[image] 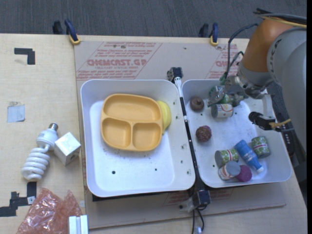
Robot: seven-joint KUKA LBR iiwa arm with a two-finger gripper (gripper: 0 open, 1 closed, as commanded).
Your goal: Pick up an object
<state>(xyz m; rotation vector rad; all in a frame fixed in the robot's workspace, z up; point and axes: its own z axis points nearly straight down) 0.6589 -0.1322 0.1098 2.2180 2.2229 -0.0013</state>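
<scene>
My gripper [222, 98] is low over the far part of the right bin [273, 174], right above a small white and green can [223, 111] that stands just under it. Whether it touches the can is unclear. A brown ball [197, 103] lies to the left of the can. A dark red ball [204, 133] sits nearer the bin's middle. At the near right are a green can [226, 156], a blue bottle [248, 155], another green can [260, 146], a grey-topped item [232, 170] and a magenta ball [245, 174].
The left bin [97, 179] holds a yellow divided plate [131, 122] with a yellow object [166, 115] tucked at its right edge. On the bench to the left lie a spiral light bulb [39, 155], a white cube [67, 146] and a pinkish bag [48, 212].
</scene>
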